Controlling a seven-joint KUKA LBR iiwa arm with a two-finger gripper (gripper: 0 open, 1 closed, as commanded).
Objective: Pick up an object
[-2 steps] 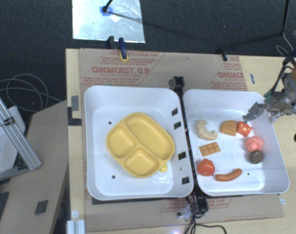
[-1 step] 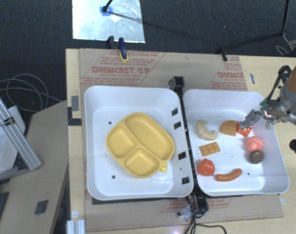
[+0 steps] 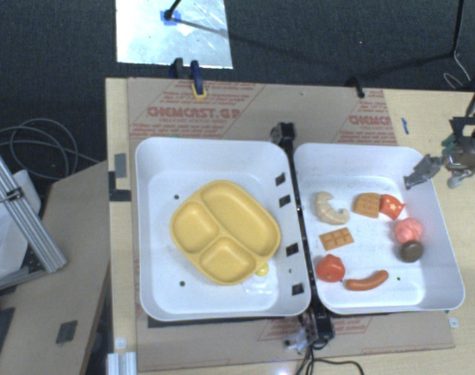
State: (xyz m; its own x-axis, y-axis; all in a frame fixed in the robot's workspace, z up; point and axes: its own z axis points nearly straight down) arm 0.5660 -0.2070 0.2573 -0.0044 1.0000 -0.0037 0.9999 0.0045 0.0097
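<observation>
Gripper (image 3: 439, 170) at right bin (image 3: 437, 209) rim — jaw state cannot be told; sausage (image 3: 367, 280), tomato (image 3: 330, 268) lie inside, untouched.

Printed in red on the cardboard sheet (image 3: 222, 104) under the bins, upper middle of frame: "CHEMCAST GP"; repeated partly, unreadable, at upper right.

Two bins sit side by side on the desk (image 3: 120, 116). The left bin (image 3: 155, 209) holds a divided tray (image 3: 226, 230). In the right bin (image 3: 437, 248), a croissant (image 3: 329, 208) lies at left, a waffle (image 3: 335, 238) just before it, a tomato (image 3: 330, 269) nearer still. A sausage (image 3: 366, 280) lies right of the tomato. The gripper (image 3: 437, 170) hangs over the bin's far right corner.
</observation>
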